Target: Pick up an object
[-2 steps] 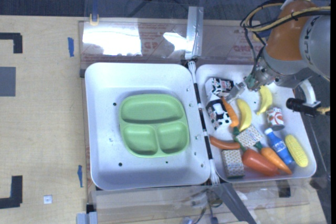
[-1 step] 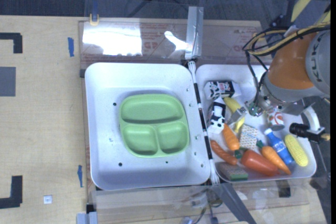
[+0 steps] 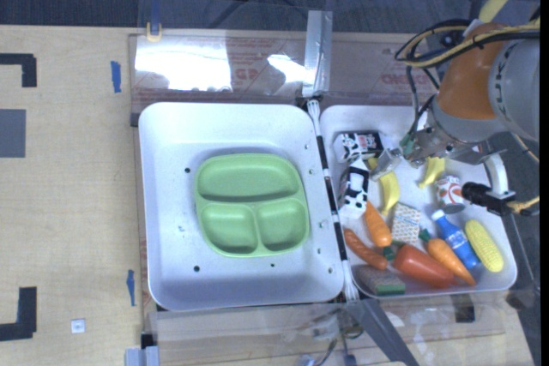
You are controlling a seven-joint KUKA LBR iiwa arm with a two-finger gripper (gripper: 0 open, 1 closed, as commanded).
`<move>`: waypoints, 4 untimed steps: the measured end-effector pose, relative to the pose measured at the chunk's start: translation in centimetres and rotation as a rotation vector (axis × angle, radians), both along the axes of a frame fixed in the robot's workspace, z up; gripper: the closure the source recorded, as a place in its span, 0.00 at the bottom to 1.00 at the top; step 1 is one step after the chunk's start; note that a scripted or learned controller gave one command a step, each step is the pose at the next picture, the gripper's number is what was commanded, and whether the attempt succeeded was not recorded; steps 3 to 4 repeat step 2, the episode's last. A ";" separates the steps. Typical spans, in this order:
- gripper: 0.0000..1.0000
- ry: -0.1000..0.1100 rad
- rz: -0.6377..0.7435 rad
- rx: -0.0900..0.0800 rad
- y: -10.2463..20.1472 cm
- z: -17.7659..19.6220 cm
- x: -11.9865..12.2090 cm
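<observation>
Reaching in from the right, the grey arm with its orange band hung over the upper part of the right bin (image 3: 508, 277), with the hand (image 3: 418, 146) low among the toys near the back wall; whether it was spread or closed could not be told. Just below and to its right lay a small yellow piece (image 3: 431, 171), and below-left a toy banana (image 3: 389, 191), long axis running roughly up and down the view. Further toward the near rim lay two carrots (image 3: 376, 225) (image 3: 449, 257), a red pepper (image 3: 420, 266), a blue bottle (image 3: 452, 237) and an ear of corn (image 3: 485, 243), packed side by side. A black-and-white carton (image 3: 355, 187) lay against the wall shared with the left bin (image 3: 163, 210), which held a green divided tray (image 3: 252, 203). Open room was scant; the banana was probably the nearest clean target.
</observation>
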State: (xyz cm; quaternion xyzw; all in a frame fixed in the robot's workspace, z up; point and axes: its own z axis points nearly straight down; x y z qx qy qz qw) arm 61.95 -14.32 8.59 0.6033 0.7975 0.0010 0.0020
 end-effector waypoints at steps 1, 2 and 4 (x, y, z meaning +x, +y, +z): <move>1.00 -0.007 0.000 -0.002 -0.1 1.2 0.2; 1.00 0.001 -0.024 0.000 3.4 11.2 4.2; 1.00 0.001 -0.024 0.000 3.4 11.2 4.2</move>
